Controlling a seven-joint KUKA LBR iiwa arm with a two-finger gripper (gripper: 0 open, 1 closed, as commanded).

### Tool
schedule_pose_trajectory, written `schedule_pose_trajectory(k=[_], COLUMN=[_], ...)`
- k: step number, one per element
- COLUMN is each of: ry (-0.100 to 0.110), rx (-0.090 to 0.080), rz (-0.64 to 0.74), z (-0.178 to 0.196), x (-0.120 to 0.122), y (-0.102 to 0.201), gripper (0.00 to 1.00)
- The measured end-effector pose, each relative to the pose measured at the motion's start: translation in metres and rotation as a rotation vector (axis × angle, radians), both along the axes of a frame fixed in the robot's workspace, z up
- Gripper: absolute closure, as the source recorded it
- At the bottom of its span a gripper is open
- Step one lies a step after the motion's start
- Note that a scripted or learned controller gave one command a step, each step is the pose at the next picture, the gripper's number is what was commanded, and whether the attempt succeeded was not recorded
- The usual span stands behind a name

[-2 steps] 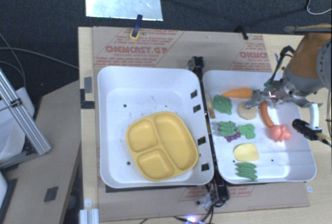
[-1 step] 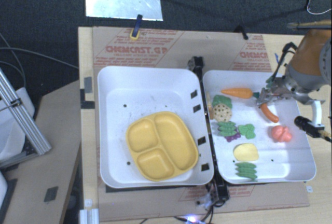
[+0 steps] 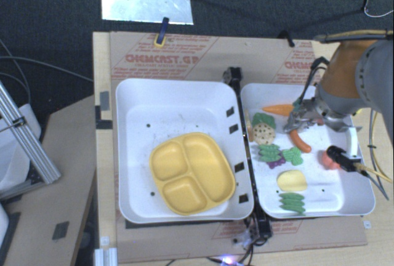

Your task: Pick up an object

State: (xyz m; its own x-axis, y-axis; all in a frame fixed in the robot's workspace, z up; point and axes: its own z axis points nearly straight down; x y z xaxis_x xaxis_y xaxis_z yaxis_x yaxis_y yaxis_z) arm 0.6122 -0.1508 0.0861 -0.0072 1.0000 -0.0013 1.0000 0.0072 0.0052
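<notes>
The right bin (image 3: 354,197) holds several toy foods. An orange carrot (image 3: 277,109) lies at the back, with a green leafy piece (image 3: 263,119) and a tan waffle cookie (image 3: 263,133) to its left. A red sausage (image 3: 301,141) lies in the middle. In front of these are purple-and-green grapes (image 3: 276,156), a yellow lemon (image 3: 292,181) and a green pea pod (image 3: 292,202). A red piece (image 3: 328,161) sits at the right. My gripper (image 3: 298,120) hangs low in this bin, just right of the carrot's tip and over the sausage's upper end.
The left bin (image 3: 141,104) holds a yellow divided plate (image 3: 192,171). A black divider with clips (image 3: 241,135) runs between the bins. The arm's black cable fitting (image 3: 342,157) overhangs the right bin's right side. Cardboard lies under both bins.
</notes>
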Motion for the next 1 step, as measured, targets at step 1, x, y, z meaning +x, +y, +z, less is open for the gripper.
schedule_pose_trajectory(k=[1], ry=[0.000], rx=[0.003], rz=[0.004], z=[-0.0006], x=[0.0457], y=[0.0705], gripper=[1.00])
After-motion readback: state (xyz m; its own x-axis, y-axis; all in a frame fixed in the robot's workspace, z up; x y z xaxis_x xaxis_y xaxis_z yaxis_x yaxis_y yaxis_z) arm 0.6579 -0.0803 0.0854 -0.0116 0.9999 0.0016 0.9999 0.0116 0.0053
